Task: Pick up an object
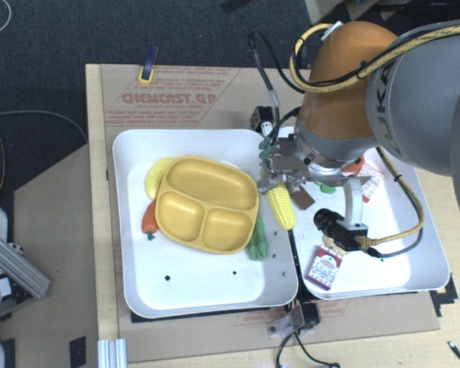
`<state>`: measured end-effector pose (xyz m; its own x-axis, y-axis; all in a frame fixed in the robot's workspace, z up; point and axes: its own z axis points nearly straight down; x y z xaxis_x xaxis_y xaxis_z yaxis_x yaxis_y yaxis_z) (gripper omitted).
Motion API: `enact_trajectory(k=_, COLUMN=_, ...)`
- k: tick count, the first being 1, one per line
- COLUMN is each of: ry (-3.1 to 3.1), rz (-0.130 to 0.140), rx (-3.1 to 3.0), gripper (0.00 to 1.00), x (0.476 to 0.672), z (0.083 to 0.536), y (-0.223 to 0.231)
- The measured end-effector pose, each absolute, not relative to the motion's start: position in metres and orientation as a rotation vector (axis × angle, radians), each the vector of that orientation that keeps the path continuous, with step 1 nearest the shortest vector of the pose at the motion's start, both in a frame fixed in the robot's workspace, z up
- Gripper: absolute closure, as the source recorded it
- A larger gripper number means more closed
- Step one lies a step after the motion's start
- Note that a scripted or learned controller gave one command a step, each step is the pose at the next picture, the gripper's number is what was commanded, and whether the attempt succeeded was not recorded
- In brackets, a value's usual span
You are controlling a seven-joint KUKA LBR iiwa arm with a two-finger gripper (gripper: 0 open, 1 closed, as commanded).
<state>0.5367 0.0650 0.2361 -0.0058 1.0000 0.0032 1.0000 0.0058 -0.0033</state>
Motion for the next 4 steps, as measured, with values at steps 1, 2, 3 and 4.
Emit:
enact_trajectory(k=1, ry=-2.221, rz=0.005, rx=-2.215, gripper=1.0, x=0.522, z=0.214, y=0.089)
enact_trajectory(k=2, ry=-2.223, rz=-0.002, rx=-2.22, gripper=1.0, x=0.521, z=0.221, y=0.095)
enact_trajectory(k=3, ry=-2.22, rz=0.001, rx=-2.223, gripper=1.0, x=0.524, z=0.22, y=0.077)
enact_trajectory(k=4, ry=-2.222, rz=0.0, rx=-2.221, gripper=1.0, x=0.528, z=0.215, y=0.084)
